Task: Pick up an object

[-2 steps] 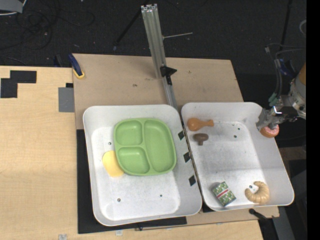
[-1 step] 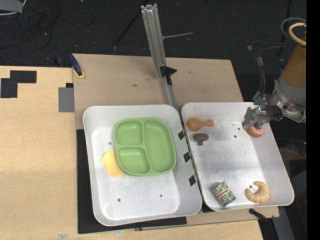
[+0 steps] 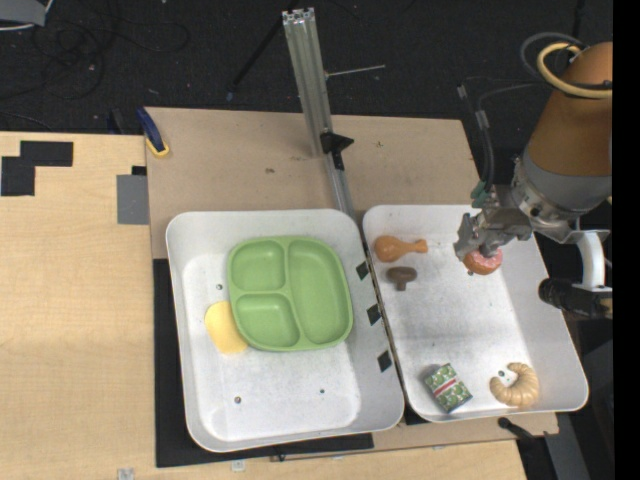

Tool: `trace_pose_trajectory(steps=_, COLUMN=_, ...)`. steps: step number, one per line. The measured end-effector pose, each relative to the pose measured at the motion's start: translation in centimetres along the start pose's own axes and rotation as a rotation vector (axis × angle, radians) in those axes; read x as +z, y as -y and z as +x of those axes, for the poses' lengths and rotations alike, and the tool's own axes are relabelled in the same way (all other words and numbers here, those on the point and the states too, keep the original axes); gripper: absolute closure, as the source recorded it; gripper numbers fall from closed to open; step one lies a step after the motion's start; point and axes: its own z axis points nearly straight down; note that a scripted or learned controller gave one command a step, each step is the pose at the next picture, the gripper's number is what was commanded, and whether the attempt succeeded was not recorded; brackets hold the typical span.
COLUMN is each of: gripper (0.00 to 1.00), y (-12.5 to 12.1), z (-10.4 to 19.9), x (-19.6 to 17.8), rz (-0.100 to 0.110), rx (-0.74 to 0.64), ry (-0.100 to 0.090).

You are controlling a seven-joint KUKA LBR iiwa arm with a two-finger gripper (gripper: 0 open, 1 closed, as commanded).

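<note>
My gripper [image 3: 481,252] hangs over the upper right part of the right bin [image 3: 560,358], reaching in from the right. A small pink and red rounded object [image 3: 485,262] sits between its fingertips, half hidden by them, and the fingers look shut on it. To its left an orange drumstick-shaped toy [image 3: 400,247] lies in the bin, with a small brown piece [image 3: 402,277] just below that. A green and white box [image 3: 446,387] and a tan croissant [image 3: 515,384] lie near the bin's front edge.
The left bin [image 3: 290,408] holds a green divided plate [image 3: 290,293] with a yellow object [image 3: 225,328] at its left edge. A metal post [image 3: 310,88] rises behind the bins. The bins meet at clipped rims [image 3: 372,313].
</note>
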Motion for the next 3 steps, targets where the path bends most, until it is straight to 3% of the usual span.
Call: trace_pose_trajectory(steps=3, gripper=1.00, y=-1.9, z=16.3, x=0.3, rz=-0.001, rx=0.000, ry=0.002)
